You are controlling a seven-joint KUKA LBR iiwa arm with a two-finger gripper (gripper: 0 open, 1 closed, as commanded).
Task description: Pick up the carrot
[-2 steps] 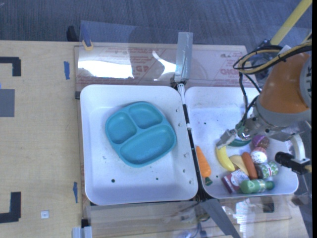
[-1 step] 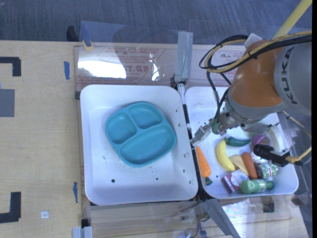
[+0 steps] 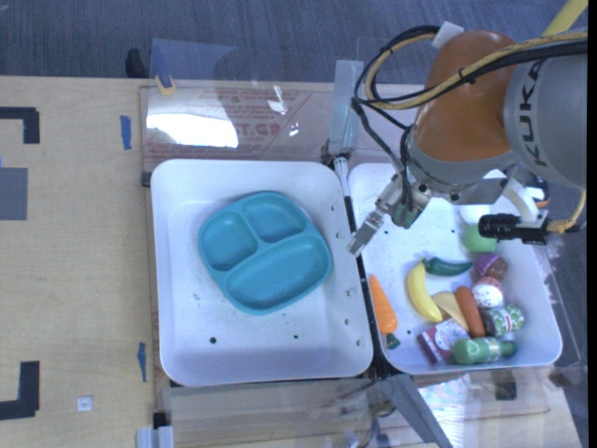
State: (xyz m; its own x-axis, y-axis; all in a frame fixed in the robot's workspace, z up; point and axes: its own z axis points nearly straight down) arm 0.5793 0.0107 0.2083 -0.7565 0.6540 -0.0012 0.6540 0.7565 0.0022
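The carrot is a small orange toy with a green tip. It lies lengthwise against the left wall of the right bin, green end toward the front. My gripper hangs low over the divider between the two bins, just behind the carrot and apart from it. Nothing shows in the gripper. The grey arm with its orange band reaches in from the right above the right bin's back half.
A blue divided plate lies in the left bin. Several toy foods crowd the right bin's front right: a banana, a green pepper, a lime-green fruit and others. Yellow and black cables loop off the wrist.
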